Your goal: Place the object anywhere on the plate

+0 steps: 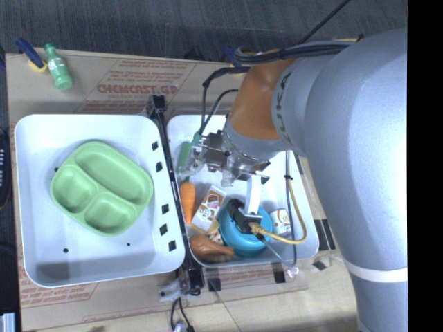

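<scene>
The green divided plate (102, 187) sits near the middle of the left bin (34, 254), nothing on it. The grey arm reaches over the right bin (304, 237), its gripper (220, 163) low over that bin's middle; whether it is spread or pressed together I cannot tell. Around it lie the loose things: an orange carrot (187, 200) at 9 o'clock, a small printed carton (210, 209) just beside it, a blue bowl (243, 242) at 6, a brown piece (208, 249) at 7, a green item (184, 154) at 10, and a small red-and-white container (280, 221) at 4. A green bottle (59, 68) lies on the bench beyond the left bin, at 11.
</scene>
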Motion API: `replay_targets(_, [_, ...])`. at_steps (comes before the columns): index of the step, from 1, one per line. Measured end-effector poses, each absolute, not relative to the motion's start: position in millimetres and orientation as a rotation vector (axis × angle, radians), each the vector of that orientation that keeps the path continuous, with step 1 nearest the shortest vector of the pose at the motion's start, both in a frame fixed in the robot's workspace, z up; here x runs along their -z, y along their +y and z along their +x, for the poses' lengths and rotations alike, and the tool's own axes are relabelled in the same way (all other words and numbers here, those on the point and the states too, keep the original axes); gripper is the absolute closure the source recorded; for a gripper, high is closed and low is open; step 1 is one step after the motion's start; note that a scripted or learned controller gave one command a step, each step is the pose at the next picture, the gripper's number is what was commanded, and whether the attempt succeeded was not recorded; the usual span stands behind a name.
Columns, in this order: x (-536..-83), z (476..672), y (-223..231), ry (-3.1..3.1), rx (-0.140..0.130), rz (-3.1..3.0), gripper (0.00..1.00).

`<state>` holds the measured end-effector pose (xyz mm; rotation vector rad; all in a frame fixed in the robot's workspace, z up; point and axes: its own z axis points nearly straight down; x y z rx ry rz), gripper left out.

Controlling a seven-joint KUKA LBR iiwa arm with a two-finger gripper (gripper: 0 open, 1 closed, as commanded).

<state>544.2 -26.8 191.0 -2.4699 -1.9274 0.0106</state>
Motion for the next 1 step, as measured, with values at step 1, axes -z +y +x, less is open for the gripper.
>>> replay_targets(1, [-190.4,508.4,-2.7,-2.167,-0.015,-2.26,0.0])
